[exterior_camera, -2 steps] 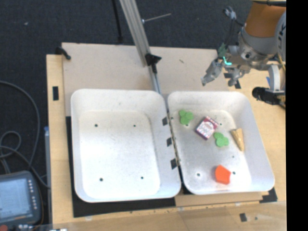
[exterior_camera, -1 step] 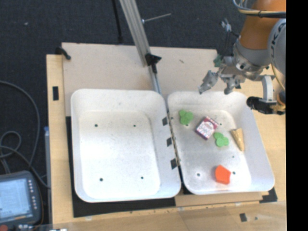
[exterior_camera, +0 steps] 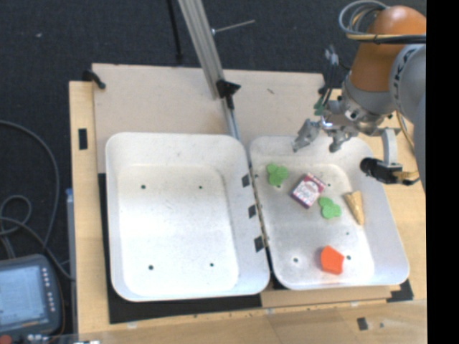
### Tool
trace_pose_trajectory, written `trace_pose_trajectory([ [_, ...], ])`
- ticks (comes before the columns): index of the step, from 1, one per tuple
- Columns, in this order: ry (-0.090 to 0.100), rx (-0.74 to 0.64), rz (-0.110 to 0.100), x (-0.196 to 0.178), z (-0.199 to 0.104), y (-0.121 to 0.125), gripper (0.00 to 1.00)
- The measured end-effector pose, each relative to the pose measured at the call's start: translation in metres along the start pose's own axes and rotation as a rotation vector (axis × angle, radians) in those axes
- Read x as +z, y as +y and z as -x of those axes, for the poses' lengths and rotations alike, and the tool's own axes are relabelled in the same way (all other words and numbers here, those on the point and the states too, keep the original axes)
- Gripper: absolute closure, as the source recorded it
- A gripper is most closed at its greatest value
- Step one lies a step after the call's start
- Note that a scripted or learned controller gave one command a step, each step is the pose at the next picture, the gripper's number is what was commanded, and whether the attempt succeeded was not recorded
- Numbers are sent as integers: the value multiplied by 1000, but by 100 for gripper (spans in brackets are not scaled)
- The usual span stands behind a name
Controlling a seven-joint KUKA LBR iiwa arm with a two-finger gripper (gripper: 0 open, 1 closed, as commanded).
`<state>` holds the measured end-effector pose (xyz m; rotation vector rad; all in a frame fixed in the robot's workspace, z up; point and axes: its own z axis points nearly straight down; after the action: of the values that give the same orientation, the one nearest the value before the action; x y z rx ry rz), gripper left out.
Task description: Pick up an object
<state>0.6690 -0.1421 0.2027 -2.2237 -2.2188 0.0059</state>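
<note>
Above the right bin's (exterior_camera: 380,256) far edge, your hand (exterior_camera: 319,140) hangs with fingers spread. It grips nothing; the small box (exterior_camera: 308,190) lies nearby.

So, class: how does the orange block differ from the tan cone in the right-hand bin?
The orange block is bright and chunky; the tan cone is pale and tapered. The block lies near the bin's front, the cone by its right wall. Both lie loose in the right white bin.

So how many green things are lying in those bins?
2, both in the right bin: one green piece near its far left side, another green piece mid-bin, right of the pink box.
</note>
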Motion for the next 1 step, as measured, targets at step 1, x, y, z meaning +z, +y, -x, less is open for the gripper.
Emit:
trace_pose_trajectory([
  [1, 0, 0, -2, 57, 8, -8, 0],
])
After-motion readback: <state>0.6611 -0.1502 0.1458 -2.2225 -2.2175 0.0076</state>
